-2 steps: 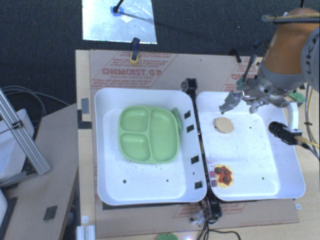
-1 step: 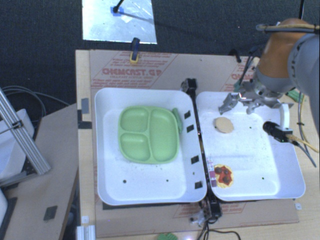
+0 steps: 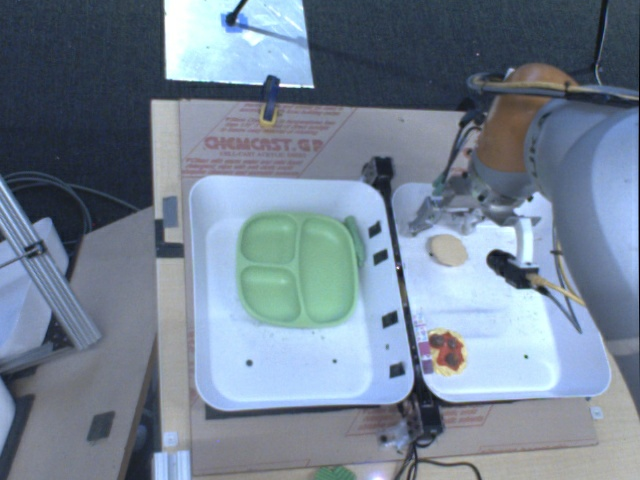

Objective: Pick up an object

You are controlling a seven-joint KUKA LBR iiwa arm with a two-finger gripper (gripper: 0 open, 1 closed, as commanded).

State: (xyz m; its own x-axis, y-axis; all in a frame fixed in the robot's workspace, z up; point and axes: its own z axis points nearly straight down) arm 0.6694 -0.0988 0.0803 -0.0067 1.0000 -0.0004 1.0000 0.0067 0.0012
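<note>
The tool (image 3: 432, 216) is hard to read: it hangs over the far left corner of the right bin (image 3: 505, 373) as a tangle of grey metal under the orange band, and whether it is apart or together cannot be told from this slant. Nothing shows clamped in it. The grey arm (image 3: 590, 168) bulks in from the right, covers the right bin's far right corner and is cut off at the frame edge. A tan round piece (image 3: 448, 250) lies on the bin floor just near of the tool, apart from it as far as can be seen. Well nearer, by the bin's left wall, lies a flat red-and-yellow piece (image 3: 447, 350), its detail too small to make out. The left bin (image 3: 290, 368) holds a green divided plate (image 3: 298, 268), with a slim green thing (image 3: 355, 240) against its right rim, blurred. Both bins sit on printed cardboard (image 3: 300, 133) on the bench (image 3: 163, 148); a silver sheet (image 3: 235, 28) lies beyond.
</note>
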